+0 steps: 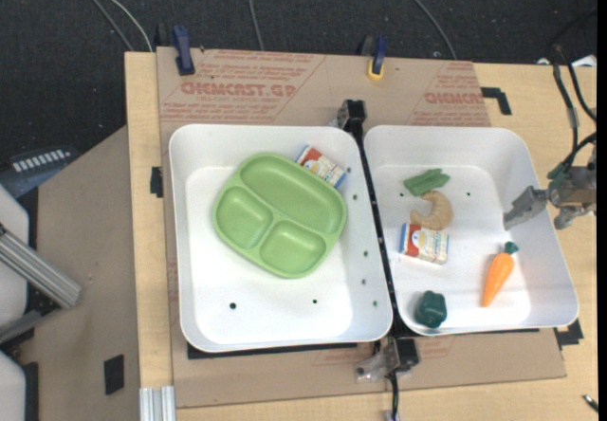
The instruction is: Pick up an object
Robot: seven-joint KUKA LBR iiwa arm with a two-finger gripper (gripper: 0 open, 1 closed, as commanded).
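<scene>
While hovering at the right white bin (537, 155) rim, fingers (522, 208) seemingly apart: better descend straight over the orange plastic carrot (496, 279).

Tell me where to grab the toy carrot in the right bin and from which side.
Grip the carrot across its thick orange middle, coming straight down from above. It lies flat and apart from the other items, its green top toward the bin's far side, so close the fingers across its width.
</scene>
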